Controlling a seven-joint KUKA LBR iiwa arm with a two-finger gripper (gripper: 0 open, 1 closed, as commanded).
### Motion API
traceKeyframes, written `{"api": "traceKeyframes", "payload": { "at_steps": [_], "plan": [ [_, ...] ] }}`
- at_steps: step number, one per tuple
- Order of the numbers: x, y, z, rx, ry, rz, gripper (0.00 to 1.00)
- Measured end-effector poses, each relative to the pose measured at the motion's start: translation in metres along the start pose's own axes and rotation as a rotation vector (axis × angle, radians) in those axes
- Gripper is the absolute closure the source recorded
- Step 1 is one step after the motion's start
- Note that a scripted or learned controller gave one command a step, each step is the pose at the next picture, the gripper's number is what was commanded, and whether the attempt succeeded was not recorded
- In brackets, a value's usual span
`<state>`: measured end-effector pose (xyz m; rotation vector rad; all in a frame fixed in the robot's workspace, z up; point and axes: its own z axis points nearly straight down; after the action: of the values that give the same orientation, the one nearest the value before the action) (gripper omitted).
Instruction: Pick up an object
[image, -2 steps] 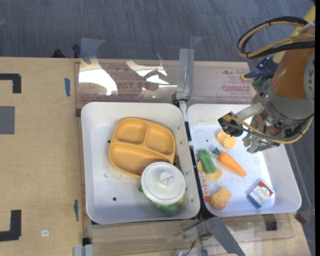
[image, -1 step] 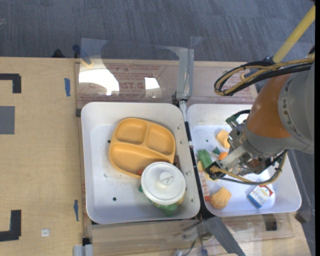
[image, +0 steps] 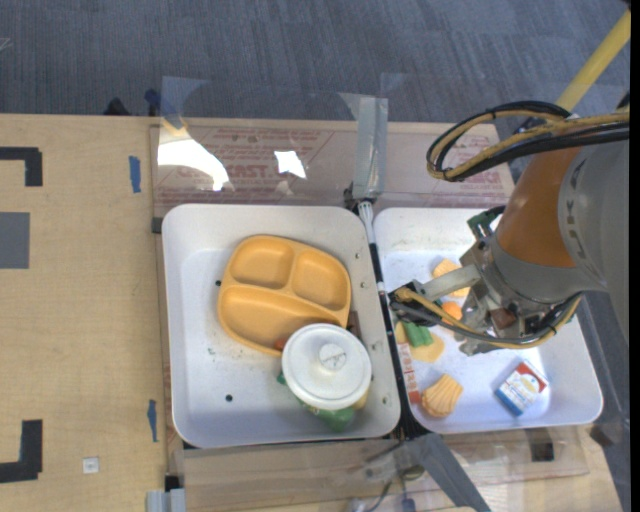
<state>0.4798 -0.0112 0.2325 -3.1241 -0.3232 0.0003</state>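
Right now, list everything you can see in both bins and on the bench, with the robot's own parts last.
Divided plate: one, orange-yellow, left bin.
Lidded cup: one, white with green base, left bin, overlapping the plate's near edge.
Small carton: one, blue, white and red, right bin, near corner.
Ridged toy food: one, orange, right bin, near edge.
Small pieces: several, yellow and green, right bin, partly under the arm.
Bins: two, white.
Arm: one, grey and orange, over the right bin.
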Motion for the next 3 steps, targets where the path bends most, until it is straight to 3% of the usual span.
{"api": "traceKeyframes", "payload": {
  "at_steps": [1, 2, 3],
  "plan": [
    [0.000, 0.000, 0.000, 0.000, -0.001, 0.001, 0.00],
    [0.025, 0.041, 0.050, 0.002, -0.007, 0.008, 0.00],
    [0.055, 0.070, 0.049, 0.000, -0.002, 0.004, 0.00]
  ]
}}
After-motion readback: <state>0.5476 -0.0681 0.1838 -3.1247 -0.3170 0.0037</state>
